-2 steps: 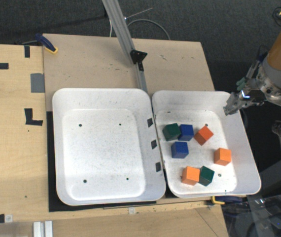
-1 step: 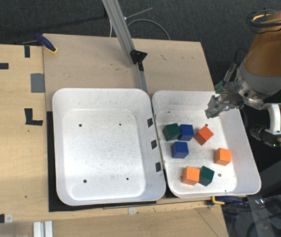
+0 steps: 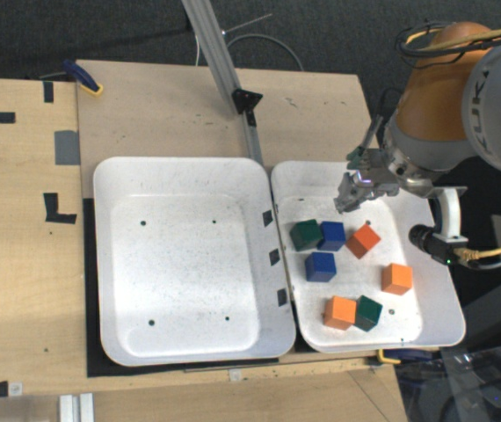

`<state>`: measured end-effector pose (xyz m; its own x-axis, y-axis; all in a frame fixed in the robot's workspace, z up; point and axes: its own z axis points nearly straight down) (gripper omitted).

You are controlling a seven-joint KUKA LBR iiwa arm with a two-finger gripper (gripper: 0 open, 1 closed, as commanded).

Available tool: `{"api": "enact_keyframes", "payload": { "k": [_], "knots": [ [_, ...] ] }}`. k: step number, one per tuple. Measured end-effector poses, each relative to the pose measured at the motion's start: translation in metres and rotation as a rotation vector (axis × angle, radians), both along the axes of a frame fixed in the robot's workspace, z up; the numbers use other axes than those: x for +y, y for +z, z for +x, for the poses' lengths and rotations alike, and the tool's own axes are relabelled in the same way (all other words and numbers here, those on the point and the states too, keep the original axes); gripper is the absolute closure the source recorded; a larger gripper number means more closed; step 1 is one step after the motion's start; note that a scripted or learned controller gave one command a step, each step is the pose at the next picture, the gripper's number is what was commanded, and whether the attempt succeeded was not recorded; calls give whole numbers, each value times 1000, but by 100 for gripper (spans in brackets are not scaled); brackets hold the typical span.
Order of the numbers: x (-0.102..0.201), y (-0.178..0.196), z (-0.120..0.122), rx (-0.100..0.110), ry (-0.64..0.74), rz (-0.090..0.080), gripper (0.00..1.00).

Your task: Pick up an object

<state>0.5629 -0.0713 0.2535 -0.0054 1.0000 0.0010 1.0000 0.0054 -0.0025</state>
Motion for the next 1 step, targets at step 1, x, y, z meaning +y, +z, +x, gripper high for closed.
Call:
{"api": "enact_keyframes", "payload": {
  "k": [1],
  "knots": [
    [56, -9, -11, 1, 1, 1, 100]
  ]
}}
